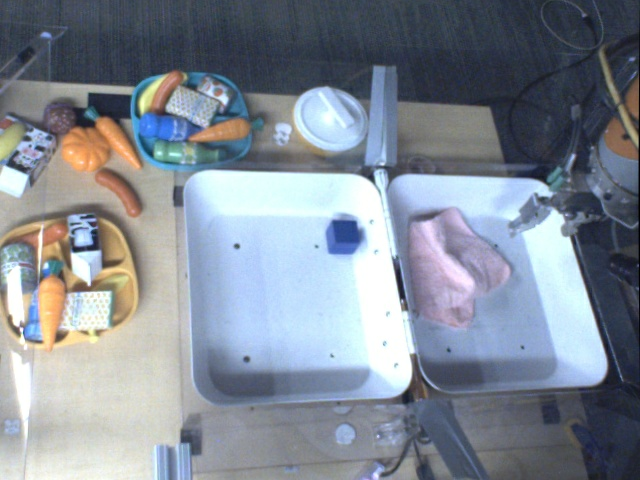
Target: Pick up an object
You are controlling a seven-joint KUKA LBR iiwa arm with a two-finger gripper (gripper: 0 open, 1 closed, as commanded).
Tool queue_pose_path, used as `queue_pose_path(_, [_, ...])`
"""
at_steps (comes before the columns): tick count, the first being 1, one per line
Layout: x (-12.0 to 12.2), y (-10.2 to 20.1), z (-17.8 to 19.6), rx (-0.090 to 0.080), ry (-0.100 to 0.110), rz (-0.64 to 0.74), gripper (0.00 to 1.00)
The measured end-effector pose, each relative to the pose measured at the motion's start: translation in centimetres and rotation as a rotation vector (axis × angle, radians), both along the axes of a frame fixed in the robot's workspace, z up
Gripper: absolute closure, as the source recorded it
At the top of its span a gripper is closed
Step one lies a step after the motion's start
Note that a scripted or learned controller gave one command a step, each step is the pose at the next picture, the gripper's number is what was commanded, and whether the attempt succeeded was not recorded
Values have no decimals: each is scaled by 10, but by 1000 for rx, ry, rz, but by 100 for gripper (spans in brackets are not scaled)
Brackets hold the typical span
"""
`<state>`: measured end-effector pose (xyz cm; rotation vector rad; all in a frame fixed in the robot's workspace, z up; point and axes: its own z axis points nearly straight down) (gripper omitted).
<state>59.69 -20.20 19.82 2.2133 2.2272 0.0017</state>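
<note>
A: What is there to pick up?

B: Two things. A pink cloth [455, 268], crumpled and folded over itself, lies in the right bin [560, 368], a little way to the left of the tool [527, 217] and slightly nearer the camera. A small blue cube [343, 235] sits in the left bin [260, 368], well apart from the tool, beyond the cloth and across the divider between the bins.

A: And the tool?

B: It hangs over the upper right corner of the right bin, pointing left toward the cloth. Nothing sits between its tips. How far it is open I cannot tell (the tips are small, pale and blur against the white bin).

A: Anything else hard to read?

B: The arm [610, 168] is cut off at the right edge, so little beyond the wrist shows. Far to the left of the tool, on the bench [150, 298], toy food fills a blue bowl [190, 118] and a yellow tray [70, 283], but the single pieces are too small to name with confidence. A white lidded container [331, 120] stands behind the bins.
</note>
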Motion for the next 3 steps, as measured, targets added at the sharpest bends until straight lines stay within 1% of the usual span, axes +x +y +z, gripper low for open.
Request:
queue_pose_path(1, [-16,45,-103,0,-5,29,0])
queue_pose_path(2, [-15,65,-107,-4,-13,116,0])
queue_pose_path(3, [-12,67,-96,-2,-18,118,100])
